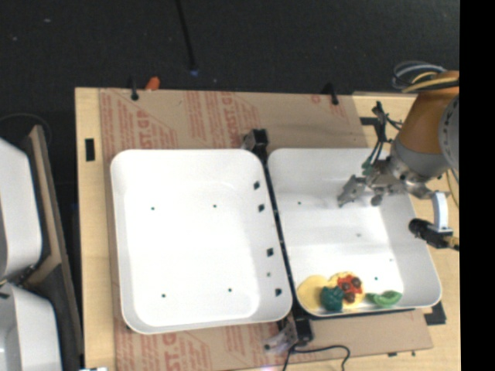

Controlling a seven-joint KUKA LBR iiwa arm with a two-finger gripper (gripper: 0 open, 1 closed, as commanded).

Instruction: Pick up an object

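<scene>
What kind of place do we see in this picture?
Probably a robotics lab test bench: a robot arm reaches over two white bins on a cardboard-covered bench, and small toy-like objects lie in the right bin.

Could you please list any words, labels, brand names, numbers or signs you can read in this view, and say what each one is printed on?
None can be read for certain.
Red printed lettering runs in strips along the cardboard sheet under the two bins: too blurred to read.
Left bin, right bin and the arm: no text visible.
</scene>
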